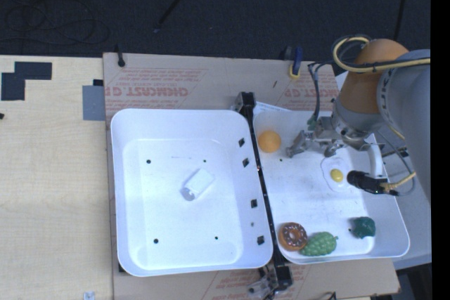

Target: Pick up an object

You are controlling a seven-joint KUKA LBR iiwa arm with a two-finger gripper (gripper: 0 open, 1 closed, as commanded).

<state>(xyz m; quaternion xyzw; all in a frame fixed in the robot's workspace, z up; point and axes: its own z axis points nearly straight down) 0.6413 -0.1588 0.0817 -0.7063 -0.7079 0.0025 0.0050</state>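
Orange ball in the right bin, hand just beside it.
The right bin [394,249] holds the task's likeliest pick, the orange ball [268,141], at its upper-left corner: small, round, smooth, probably light and apt to roll (best pinched across its middle). The hand [301,144], just right of the ball, looks spread and grasps nothing.

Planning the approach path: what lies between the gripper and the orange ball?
In the camera view, only bare white bin floor separates the gripper from the orange ball; they sit close together.
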